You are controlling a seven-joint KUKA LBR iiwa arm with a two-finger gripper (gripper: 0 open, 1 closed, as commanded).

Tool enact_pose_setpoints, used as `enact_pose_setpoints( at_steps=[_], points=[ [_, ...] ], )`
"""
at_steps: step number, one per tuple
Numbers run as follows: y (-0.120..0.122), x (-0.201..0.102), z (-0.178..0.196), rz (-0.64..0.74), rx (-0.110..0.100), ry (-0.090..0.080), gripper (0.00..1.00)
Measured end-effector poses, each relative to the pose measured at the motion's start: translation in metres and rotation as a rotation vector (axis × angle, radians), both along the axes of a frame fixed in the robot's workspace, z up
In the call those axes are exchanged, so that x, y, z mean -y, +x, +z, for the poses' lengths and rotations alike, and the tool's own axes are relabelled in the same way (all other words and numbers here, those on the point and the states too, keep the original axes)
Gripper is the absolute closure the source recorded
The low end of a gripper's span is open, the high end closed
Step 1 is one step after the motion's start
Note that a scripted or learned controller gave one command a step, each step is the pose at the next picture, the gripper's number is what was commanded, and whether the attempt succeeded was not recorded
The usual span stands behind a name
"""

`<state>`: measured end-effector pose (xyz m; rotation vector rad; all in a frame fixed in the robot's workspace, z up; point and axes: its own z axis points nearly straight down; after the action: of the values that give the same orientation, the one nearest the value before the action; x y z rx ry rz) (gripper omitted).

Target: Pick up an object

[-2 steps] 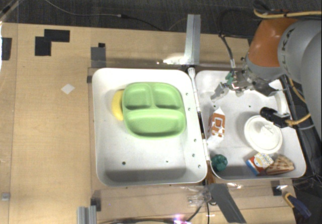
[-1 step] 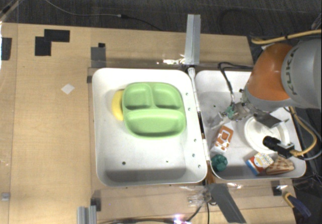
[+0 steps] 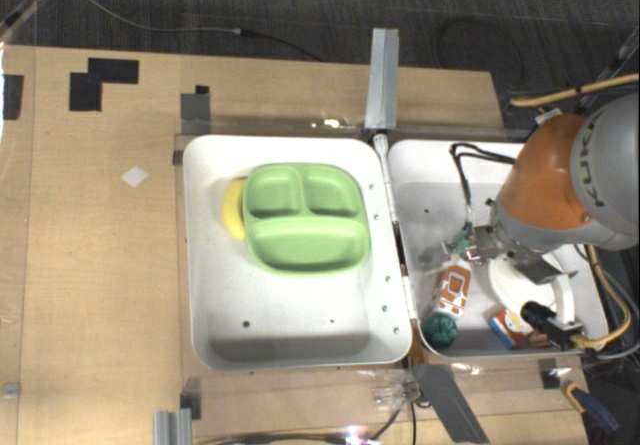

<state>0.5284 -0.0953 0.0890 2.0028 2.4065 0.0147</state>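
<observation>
Green ball (image 3: 439, 330) below end effector (image 3: 478, 246).

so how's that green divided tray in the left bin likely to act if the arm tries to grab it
The green divided tray looks like moulded plastic, so probably stiff and light for its size. Its wide, smooth, rounded rim may be slippery and hard for a pincer to span. It lies partly over a yellow object, so it may rock or slide across the left bin rather than lift cleanly.

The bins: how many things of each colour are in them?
Green: 2, the divided tray and a small ball
Yellow: 1, a piece peeking from under the tray
Orange and white: 1, a small packet
White: 1, a dish partly under the arm
Total: 5 that I can tell apart
</observation>
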Motion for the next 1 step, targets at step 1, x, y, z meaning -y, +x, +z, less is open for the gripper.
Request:
enact_pose_setpoints(
  at_steps=[1],
  points=[
    [0.0025,0.0006,0.0121,0.001,0.007,-0.002,1.0]
  ],
)
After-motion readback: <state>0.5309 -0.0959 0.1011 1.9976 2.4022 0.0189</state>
